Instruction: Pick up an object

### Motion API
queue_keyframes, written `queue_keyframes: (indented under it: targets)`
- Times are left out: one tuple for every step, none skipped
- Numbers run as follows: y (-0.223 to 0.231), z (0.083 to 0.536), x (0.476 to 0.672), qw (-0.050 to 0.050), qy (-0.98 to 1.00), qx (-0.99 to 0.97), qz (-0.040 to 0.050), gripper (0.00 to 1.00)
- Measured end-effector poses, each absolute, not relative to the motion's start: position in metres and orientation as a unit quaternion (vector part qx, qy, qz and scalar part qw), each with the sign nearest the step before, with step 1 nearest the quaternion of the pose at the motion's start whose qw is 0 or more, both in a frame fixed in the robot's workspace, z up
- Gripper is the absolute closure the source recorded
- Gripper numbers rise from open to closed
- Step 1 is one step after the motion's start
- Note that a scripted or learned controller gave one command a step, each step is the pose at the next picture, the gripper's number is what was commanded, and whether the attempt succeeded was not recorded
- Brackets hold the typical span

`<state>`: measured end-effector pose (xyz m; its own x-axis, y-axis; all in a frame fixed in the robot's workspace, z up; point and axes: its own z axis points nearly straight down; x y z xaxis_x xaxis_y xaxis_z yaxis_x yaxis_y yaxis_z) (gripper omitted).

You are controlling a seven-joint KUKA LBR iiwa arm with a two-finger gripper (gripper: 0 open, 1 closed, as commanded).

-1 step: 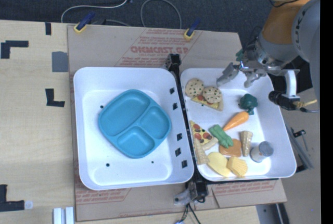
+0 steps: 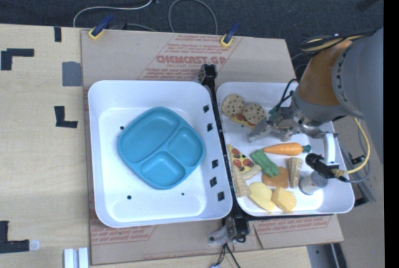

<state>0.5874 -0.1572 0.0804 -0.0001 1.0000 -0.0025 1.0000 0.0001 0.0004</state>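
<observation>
- While the gripper (image 2: 260, 131) sits low in the right bin (image 2: 340, 201), fingers (image 2: 255, 134) state: cannot tell, too small and blurred.
- Cookies (image 2: 243, 109) just up-left of fingertips, apparently not gripped.
- Carrot (image 2: 283, 149) just below-right, apart from fingers.
- Pizza slice (image 2: 239, 159), green piece (image 2: 265, 162), yellow pieces (image 2: 272, 199) nearer front.
- Blue tray (image 2: 161, 146) in left bin (image 2: 103, 136).

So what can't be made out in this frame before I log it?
- Gripper: whether open or shut, or gripping anything; small and blurred over the right bin, near the cookies.
- Grey item beside the ice cream cone: too blurred to identify.
- Right bin's far right wall: covered by the arm and cables.
- Yellow pieces: kind unclear, low detail.
</observation>
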Motion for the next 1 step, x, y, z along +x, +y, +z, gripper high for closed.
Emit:
queue_keyframes:
  targets:
    - [-0.1016,0.086,0.6328,0.002,0.709,0.705,0.0012,0.0]
